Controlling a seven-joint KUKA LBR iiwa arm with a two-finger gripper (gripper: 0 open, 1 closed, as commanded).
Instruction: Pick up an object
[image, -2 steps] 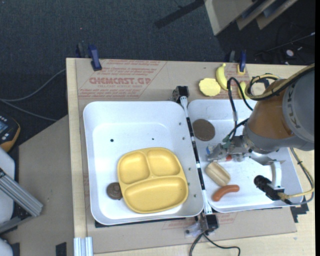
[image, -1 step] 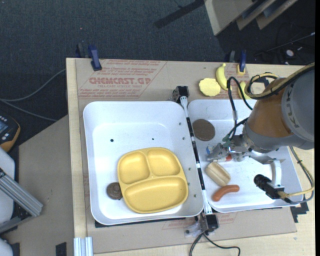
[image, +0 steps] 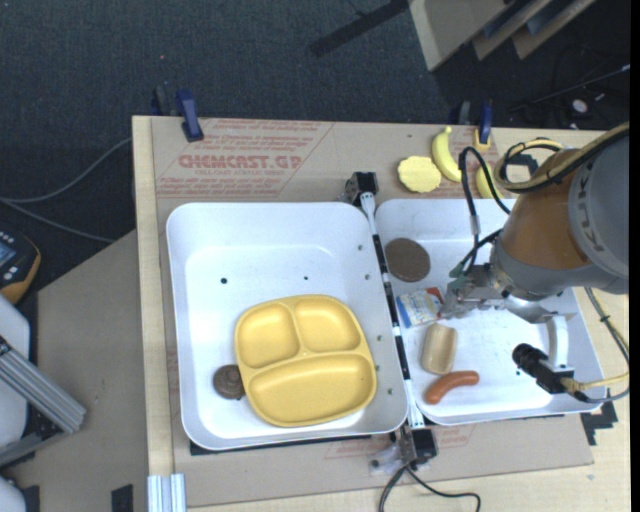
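Note:
In the right bin (image: 560, 398) lie a tan bread-like piece (image: 439, 349), an orange-red sausage (image: 451, 385), a brown round disc (image: 407, 259) and a small blue, white and red packet (image: 415, 304). My gripper (image: 459, 304) hangs low over the bin's middle, just above and right of the tan piece and beside the packet. Nothing shows between its fingers. The left bin (image: 200, 250) holds a yellow three-part tray (image: 304, 357) and a small brown round thing (image: 229, 381) at the tray's left.
A yellow banana (image: 447, 156) and a yellow lumpy toy (image: 419, 174) rest on the bench behind the right bin. Blue clamps (image: 187, 116) stand at the bench's back edge. The arm's grey and orange body (image: 545, 235) covers the right bin's right part.

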